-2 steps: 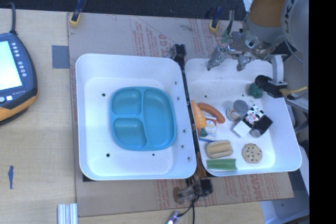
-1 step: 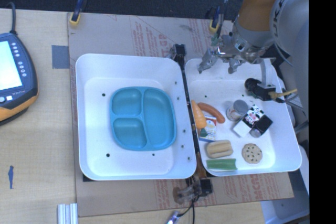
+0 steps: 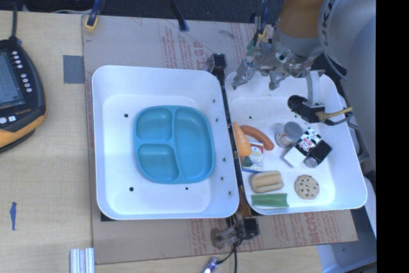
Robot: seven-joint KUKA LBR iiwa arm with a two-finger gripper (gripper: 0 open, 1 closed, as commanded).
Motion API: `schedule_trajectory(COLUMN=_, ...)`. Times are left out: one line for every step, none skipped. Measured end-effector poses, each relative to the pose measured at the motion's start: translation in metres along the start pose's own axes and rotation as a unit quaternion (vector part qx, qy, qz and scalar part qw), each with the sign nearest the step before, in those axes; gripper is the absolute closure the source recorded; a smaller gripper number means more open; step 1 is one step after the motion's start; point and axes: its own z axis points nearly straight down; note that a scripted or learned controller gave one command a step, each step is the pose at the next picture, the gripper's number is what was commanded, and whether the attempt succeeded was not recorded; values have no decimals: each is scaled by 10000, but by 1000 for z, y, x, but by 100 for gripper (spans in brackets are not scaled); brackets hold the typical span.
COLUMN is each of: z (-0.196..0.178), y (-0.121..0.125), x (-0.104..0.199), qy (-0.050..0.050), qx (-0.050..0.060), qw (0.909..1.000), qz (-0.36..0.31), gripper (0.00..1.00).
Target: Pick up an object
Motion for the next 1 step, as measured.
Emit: schedule_trajectory(z=0, y=0, x=19, qy=0, qx=6, qw=10000, qz=-1, gripper=0)
